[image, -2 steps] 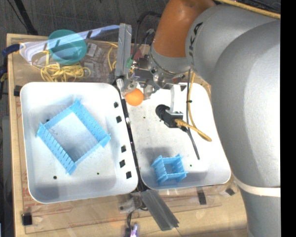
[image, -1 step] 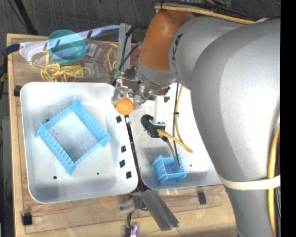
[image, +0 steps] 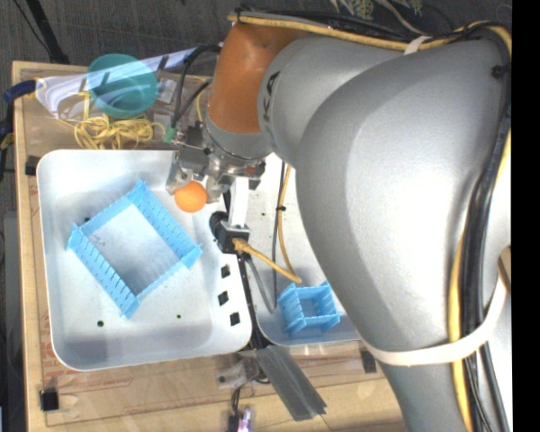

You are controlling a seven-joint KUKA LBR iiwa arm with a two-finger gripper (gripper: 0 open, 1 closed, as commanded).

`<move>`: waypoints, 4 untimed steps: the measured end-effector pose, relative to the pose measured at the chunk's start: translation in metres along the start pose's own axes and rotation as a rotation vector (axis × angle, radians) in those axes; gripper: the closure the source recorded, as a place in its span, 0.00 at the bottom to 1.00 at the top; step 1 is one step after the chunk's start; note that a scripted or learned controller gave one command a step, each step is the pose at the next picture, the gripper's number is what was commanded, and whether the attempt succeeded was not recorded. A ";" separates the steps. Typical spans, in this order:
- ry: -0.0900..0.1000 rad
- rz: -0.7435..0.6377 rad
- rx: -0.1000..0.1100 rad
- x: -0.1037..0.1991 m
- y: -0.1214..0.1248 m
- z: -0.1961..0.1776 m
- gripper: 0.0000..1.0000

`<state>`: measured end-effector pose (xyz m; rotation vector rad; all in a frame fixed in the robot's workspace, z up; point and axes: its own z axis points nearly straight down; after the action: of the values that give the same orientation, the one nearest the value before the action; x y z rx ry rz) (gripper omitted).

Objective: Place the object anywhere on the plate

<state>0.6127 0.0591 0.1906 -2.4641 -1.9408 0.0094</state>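
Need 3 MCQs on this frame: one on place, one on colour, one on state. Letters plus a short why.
1. Where is the large blue fence-like frame?
A. in the left bin
B. in the right bin
C. on the bench outside the bins

2. What colour is the small ball below the gripper?
A. green
B. orange
C. white

3. How does the small blue basket lie?
A. stacked on the large frame
B. hanging from the arm
C. resting in the right bin, beside the arm

Answers: 1 A, it lies on the left bin floor. 2 B, it reads orange against the white bin. 3 C, it sits on the right bin's floor near its front edge.
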 end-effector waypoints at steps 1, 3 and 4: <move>0.001 0.043 -0.004 -0.045 0.055 -0.001 1.00; 0.000 0.191 -0.001 -0.050 -0.036 0.001 1.00; 0.001 0.116 -0.003 -0.074 0.017 0.000 1.00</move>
<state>0.6121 -0.0169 0.1908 -2.5741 -1.7963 0.0052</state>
